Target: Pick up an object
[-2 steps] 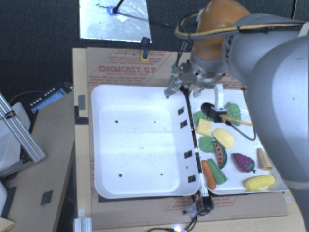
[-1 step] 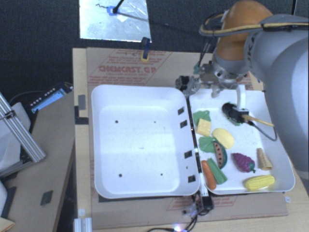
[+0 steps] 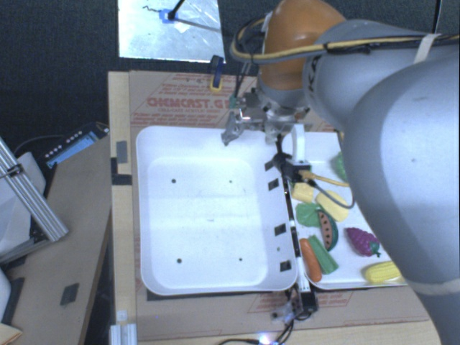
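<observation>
Tabletop (image 3: 122, 214) at left carries your left bin (image 3: 205, 214). At upper centre, the end effector (image 3: 248, 124) hangs over its far rim; its state cannot be told. Right bin (image 3: 352, 275): toy corn (image 3: 381, 270), grapes (image 3: 361, 240), carrot (image 3: 311, 259).

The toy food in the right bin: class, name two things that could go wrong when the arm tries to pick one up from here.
1. The toy food lies packed together, carrot against a green piece, so fingers may catch two or slip.
2. The gripper sits over the left bin's far edge, away from the pieces, and may close on nothing.
</observation>
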Motion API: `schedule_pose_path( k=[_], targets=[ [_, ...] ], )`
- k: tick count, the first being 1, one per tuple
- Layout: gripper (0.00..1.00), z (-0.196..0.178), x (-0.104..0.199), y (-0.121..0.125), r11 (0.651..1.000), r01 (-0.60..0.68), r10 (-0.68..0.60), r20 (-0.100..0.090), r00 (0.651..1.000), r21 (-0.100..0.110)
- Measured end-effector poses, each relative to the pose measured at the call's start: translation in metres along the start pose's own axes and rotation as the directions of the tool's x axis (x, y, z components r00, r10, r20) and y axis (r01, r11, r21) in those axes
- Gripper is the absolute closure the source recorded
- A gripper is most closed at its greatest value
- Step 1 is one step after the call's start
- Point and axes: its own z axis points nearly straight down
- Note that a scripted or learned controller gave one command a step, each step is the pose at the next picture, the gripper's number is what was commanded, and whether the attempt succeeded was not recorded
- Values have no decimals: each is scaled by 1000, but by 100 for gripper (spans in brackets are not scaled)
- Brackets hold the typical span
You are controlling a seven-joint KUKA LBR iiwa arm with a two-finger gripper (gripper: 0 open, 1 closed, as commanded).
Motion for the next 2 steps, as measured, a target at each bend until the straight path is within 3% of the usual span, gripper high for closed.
schedule_pose_path(
  k=[1,2],
  targets=[
    [0,62,124,-1,1000,3,-3,-2,1000,5],
    [0,99,137,1,1000,-7,7,2,1000,3]
  ],
)
